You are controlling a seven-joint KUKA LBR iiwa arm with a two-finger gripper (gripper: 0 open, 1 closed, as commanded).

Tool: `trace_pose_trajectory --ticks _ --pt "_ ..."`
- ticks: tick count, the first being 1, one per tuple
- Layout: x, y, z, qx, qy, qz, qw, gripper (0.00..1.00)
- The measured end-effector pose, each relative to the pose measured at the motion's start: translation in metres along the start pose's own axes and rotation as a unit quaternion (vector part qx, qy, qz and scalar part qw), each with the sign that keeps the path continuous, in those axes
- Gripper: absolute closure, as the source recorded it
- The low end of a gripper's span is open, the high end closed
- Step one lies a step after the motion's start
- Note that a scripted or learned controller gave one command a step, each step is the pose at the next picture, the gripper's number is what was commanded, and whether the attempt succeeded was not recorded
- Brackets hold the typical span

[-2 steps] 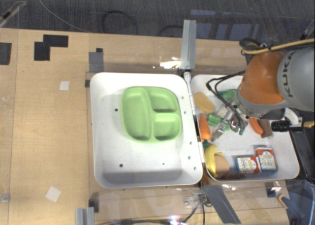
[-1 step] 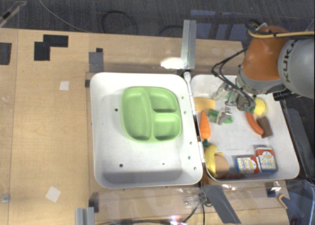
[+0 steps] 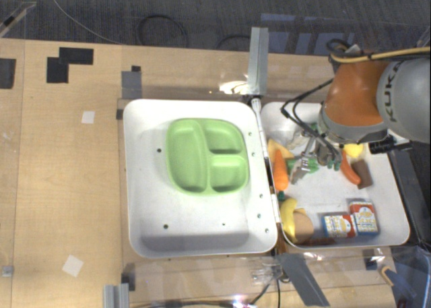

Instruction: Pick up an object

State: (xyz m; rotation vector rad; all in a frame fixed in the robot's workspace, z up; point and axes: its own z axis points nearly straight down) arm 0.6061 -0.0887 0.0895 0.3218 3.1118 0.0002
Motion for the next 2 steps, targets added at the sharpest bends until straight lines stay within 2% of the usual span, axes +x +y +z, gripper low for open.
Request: trace_pose_trajectory --ticks 1,2 --pt "-0.059 0.003 0.002 0.0 0.007 -0.035 0.9994 0.0" --pt "0.022 -0.01 -0.001 0.0 0.001 -0.057 0.9984 0.0"
